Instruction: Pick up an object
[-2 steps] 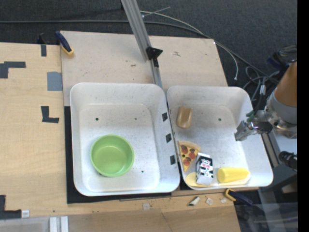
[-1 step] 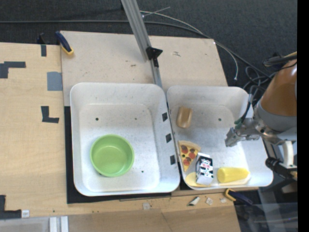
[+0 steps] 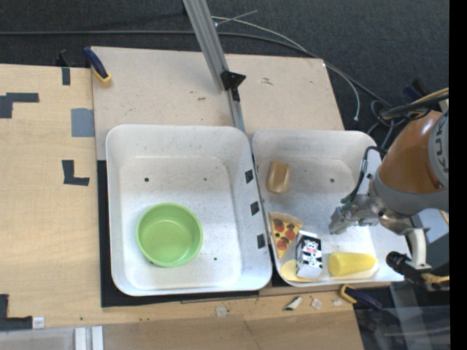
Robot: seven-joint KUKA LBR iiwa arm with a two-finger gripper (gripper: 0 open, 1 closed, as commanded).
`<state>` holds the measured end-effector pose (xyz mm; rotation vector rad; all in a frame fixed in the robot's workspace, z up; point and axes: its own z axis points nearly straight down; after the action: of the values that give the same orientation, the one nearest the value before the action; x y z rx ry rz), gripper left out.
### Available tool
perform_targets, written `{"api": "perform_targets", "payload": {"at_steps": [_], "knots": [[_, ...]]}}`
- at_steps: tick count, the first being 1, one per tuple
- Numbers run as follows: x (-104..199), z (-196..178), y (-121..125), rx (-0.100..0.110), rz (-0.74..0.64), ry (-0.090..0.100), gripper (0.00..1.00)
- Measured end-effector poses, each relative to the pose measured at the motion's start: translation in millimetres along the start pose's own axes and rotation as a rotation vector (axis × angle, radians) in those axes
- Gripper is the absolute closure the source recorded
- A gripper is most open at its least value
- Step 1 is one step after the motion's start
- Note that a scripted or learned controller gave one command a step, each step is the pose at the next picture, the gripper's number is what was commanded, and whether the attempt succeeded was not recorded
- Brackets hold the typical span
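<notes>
Robotics lab — taped plywood bench (image 3: 44, 195), white bins (image 3: 120, 195), loose cables (image 3: 306, 49)

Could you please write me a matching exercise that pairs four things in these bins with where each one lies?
Things:
1. green bowl
2. pizza slice
3. tan block
4. yellow piece

Places:
A. right bin, front right corner
B. left bin, front part
C. right bin, far left part
D. right bin, by the left wall, just in front of the tan block

Pairs: 1-B, 2-D, 3-C, 4-A

The claw hangs over the right bin, above the yellow piece.
</notes>
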<state>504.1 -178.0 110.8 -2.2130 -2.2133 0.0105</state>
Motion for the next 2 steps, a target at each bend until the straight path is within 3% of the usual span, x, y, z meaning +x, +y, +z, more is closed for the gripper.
{"api": "perform_targets", "payload": {"at_steps": [1,2], "knots": [[-0.2,19.3,0.6,-0.007,0.000,0.001,0.00],[0.8,10.0,-0.2,-0.004,0.001,0.003,1.00]]}}
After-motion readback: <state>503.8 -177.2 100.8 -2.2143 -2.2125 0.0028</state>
